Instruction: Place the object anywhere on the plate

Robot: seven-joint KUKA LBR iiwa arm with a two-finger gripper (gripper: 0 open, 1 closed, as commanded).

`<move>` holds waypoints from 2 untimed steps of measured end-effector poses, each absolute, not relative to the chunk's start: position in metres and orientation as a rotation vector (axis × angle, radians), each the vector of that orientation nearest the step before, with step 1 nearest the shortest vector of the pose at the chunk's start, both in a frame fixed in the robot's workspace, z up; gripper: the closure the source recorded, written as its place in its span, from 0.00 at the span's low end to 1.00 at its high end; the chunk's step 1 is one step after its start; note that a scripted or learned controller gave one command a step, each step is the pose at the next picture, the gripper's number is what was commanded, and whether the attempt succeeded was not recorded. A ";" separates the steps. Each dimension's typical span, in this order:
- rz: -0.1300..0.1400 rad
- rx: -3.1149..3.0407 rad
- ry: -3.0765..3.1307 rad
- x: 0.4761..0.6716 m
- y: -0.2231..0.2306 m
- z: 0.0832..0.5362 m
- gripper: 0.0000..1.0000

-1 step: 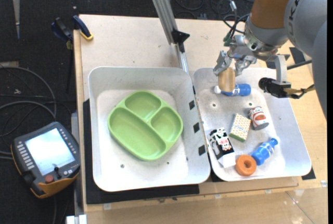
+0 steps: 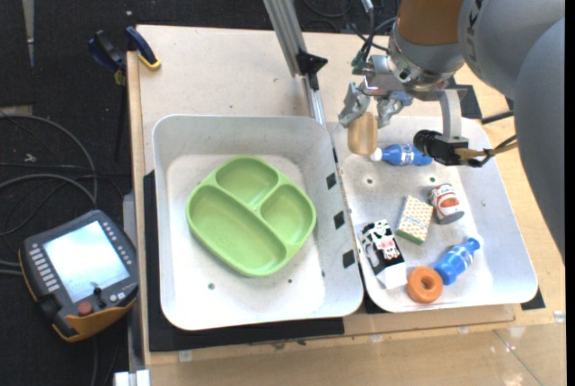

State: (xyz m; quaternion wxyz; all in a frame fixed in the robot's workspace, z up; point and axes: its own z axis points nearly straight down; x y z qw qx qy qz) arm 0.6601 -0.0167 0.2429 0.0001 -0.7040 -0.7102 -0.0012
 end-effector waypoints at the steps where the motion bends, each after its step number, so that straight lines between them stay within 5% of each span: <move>1: -0.003 -2.211 -2.231 0.660 0.045 0.247 1.00; 2: -0.001 -2.211 -2.230 0.660 0.099 0.234 1.00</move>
